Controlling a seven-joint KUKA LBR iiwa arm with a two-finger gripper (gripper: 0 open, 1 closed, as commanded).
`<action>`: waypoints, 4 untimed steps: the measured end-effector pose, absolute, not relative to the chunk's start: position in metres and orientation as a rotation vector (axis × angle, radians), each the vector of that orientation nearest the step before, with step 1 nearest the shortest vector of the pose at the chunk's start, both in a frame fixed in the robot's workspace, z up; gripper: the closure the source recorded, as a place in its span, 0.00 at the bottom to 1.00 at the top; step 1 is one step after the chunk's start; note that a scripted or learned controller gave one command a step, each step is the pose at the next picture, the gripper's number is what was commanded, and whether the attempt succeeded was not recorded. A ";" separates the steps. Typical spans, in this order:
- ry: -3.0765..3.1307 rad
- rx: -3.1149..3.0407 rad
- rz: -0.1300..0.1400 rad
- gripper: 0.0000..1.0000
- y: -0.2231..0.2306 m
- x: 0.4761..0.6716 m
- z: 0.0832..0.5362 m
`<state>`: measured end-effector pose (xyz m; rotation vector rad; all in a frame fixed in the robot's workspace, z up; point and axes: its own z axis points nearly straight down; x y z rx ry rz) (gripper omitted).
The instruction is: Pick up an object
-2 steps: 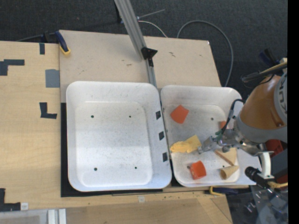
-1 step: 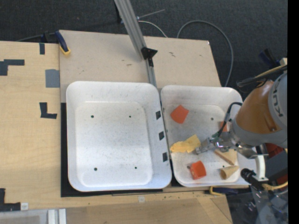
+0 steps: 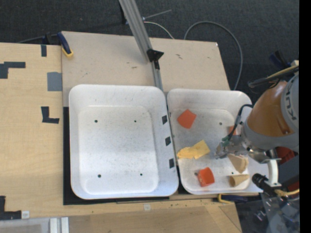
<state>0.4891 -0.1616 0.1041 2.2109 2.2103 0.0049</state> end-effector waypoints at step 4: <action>2.230 2.216 -0.001 1.00 -0.113 0.521 0.237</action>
